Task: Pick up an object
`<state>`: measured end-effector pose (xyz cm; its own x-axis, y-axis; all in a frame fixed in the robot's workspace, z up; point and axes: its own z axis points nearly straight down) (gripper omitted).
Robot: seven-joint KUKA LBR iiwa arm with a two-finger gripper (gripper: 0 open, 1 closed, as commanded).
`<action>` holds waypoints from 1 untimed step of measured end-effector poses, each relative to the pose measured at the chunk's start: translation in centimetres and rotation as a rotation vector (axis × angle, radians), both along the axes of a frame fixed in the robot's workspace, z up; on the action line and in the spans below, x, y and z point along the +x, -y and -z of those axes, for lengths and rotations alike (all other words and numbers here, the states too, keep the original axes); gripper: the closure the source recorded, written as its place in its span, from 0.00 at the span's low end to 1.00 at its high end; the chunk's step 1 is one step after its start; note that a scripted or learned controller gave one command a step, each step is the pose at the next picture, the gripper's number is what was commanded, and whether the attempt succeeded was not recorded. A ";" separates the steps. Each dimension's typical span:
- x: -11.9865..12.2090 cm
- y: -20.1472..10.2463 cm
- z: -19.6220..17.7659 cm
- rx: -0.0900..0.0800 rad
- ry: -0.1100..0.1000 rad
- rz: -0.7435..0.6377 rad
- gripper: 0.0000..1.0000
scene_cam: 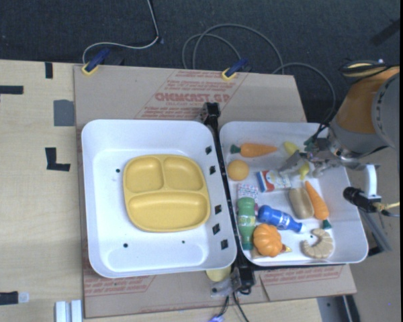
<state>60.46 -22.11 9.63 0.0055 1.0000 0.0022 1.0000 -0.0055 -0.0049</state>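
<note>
The right bin holds several toy foods. Among them are an orange carrot, a yellow-orange ball, a small red, white and blue packet, a green bottle, a blue bottle, an orange pumpkin, a tan bun, a second carrot and a beige pastry. My gripper hangs low over the upper right part of this bin, just above the bun and right of the packet. Small yellow pieces lie beside it.
The left bin holds a yellow divided plate. Both bins rest on a cardboard sheet on the bench. Cables loop behind the bins. The arm's orange band is at the right edge.
</note>
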 end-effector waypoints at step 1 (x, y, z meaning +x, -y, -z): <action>6.1 -3.2 1.3 -0.006 -0.018 -0.017 0.00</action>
